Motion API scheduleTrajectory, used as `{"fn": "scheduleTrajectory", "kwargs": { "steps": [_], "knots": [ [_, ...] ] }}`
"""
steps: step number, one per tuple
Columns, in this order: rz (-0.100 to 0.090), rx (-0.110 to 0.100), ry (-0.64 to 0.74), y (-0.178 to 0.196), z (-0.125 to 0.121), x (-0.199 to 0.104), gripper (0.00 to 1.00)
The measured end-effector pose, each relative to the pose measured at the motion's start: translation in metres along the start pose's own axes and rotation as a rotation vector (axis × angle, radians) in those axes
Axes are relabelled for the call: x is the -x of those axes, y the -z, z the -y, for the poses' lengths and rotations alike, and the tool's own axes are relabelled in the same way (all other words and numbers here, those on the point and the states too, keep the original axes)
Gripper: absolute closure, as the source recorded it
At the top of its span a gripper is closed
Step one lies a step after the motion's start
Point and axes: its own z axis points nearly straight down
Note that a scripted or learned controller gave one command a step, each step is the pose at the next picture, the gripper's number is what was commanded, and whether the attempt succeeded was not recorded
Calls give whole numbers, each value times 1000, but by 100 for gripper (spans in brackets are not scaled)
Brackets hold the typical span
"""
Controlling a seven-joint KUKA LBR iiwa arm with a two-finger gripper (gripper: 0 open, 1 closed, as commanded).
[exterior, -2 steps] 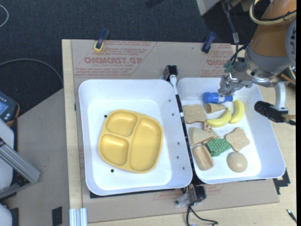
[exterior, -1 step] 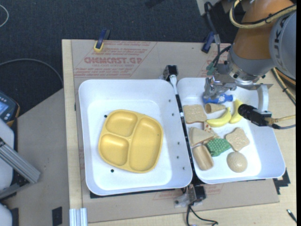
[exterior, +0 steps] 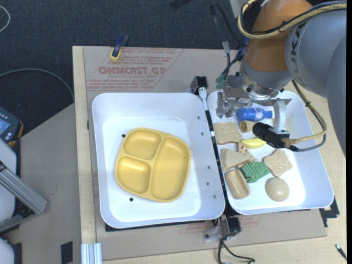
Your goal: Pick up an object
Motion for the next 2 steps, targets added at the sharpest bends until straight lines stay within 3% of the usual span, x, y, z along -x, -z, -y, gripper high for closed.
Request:
{"fn": "scheduleTrajectory", "kwargs": {
  "steps": [1, 2],
  "knots": [
    [1, 8, -3, 20, 2, -19, 100],
    [2, 0, -6, -1, 0, -10, 100]
  ]
}}
